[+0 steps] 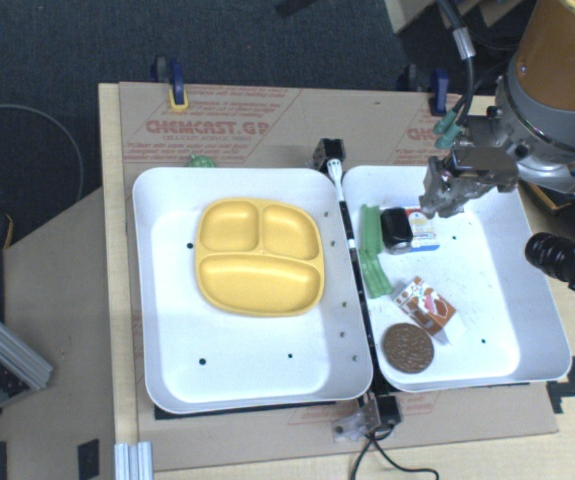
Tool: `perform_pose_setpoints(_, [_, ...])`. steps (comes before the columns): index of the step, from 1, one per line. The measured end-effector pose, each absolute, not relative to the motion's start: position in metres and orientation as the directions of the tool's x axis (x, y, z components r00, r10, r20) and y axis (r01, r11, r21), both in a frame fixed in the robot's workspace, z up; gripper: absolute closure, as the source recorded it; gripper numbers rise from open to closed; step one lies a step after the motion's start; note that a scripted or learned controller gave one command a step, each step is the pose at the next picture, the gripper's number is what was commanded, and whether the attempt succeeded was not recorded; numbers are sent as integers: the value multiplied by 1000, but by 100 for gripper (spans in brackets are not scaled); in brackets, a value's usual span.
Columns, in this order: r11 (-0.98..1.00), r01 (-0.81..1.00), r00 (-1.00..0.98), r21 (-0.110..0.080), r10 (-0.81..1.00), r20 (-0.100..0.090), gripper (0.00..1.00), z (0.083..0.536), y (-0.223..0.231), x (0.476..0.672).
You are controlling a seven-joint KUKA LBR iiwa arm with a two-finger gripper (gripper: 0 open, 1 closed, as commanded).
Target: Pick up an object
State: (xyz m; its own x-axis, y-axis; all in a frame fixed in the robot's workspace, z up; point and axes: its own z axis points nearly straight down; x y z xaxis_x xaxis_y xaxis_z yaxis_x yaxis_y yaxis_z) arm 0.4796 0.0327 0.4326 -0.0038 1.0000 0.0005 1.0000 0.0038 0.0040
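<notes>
- The table (267, 118) carried 2 shallow white bins side by side, the left bin (167, 298) and the right bin (507, 298).
- A yellow divided plate (260, 256) with 3 compartments lay in the left bin, toward its upper middle.
- The arm (557, 68) reached in from the right, and its jaws (439, 203) hung over the upper left part of the right bin.
- Whether the jaws were open or closed could not be told from this slant.
- A small black object (396, 228) lay just left of the jaws, with a white and red item (424, 236) beside it.
- A green strip (371, 253) lay along the right bin's left wall.
- A red and white packet (426, 306) sat near the bin's middle.
- A brown round disc (408, 348) rested just below the packet, near the front wall.
</notes>
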Motion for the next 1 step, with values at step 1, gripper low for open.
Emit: perform_pose_setpoints(1, [-1, 1000, 1, -4, 1000, 0, 100, 413, 32, 479])
